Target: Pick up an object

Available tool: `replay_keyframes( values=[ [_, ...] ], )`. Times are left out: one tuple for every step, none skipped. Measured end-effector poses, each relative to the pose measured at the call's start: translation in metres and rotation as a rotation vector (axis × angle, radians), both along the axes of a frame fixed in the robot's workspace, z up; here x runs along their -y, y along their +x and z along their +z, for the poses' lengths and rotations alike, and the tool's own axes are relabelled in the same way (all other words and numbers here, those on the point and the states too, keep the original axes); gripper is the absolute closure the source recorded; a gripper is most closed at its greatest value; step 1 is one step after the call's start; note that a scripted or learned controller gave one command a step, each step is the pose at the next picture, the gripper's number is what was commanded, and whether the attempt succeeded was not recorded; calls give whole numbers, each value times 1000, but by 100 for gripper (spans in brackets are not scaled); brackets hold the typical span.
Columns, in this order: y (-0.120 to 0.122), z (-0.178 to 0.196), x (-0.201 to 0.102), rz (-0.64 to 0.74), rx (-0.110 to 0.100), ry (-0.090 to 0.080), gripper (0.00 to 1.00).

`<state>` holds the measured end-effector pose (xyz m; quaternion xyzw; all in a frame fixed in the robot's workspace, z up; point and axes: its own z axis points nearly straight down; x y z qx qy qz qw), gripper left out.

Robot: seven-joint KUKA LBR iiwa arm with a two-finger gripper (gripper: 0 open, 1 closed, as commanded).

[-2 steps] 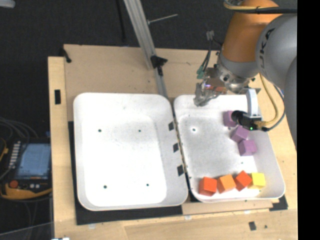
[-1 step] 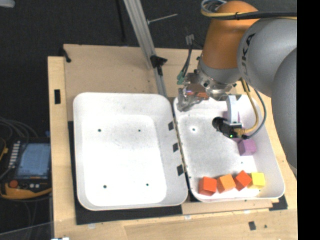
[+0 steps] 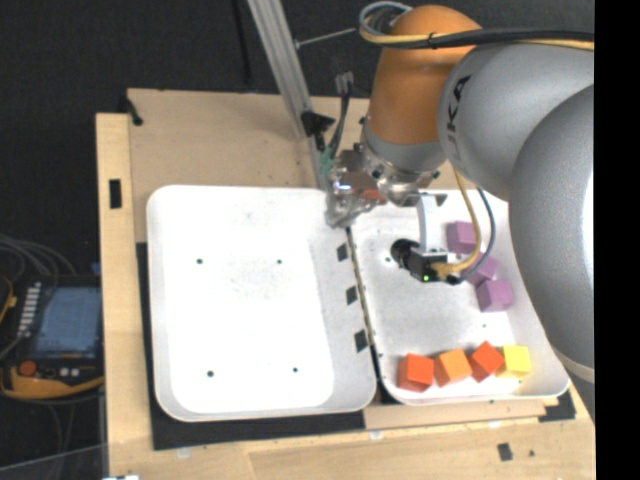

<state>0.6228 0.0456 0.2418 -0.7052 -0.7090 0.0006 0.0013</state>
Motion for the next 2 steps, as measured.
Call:
replay_keyframes(
  values=[
    [-7, -10, -47, 1, -2, 0, 100],
    [-7, -10, -45, -4, -1, 0, 0]
  ],
)
